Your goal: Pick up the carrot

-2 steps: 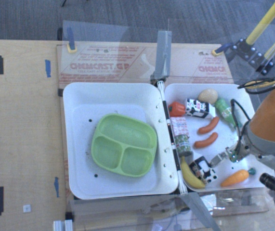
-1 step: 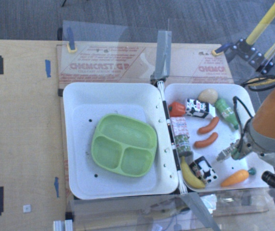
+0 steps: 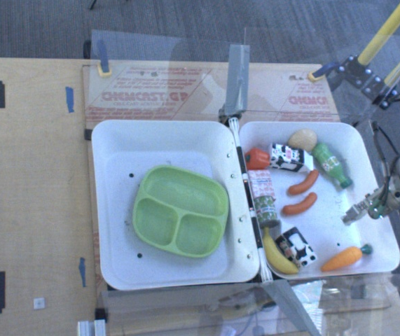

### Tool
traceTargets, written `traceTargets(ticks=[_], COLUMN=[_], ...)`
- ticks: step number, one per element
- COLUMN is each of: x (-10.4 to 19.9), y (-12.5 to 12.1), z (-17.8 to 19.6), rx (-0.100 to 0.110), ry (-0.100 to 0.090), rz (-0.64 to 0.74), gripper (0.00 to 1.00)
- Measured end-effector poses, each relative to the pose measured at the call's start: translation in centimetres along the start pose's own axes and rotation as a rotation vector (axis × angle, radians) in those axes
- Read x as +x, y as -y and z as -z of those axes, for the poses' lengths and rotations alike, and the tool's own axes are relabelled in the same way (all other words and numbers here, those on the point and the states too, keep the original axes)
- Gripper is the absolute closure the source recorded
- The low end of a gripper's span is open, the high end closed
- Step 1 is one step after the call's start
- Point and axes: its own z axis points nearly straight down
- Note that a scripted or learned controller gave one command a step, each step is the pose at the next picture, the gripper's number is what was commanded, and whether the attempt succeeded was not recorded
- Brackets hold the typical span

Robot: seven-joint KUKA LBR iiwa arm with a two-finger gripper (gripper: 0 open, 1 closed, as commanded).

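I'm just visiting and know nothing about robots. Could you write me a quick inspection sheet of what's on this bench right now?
Surface: wooden bench bearing two white bins, left bin and right bin.
Job's things: carrot lying in the right bin's near right corner, untouched.
Clutter: green divided plate in the left bin; banana, two sausages, green bottle, potato, two cow-patterned cartons in the right bin.
Grippers: gripper over the right bin's right side, apart from the carrot.
Cables: dark cable by the arm.
Surroundings: grey carpet, yellow pole.
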Motion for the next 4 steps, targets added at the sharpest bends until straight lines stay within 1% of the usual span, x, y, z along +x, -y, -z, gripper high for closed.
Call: traceTargets(ticks=[1, 2, 3, 4], x=[0.0, -2.6, -2.7, -2.7], y=[0.0, 1.2, 1.1, 1.1], z=[0.0, -8.1, -7.1, -7.1], rx=[0.0, -0.001, -0.005, -0.005], ry=[0.0, -0.001, 0.003, 0.003], rz=[0.0, 0.206, 0.203, 0.203], gripper=[0.0, 0.0, 1.0, 0.0])
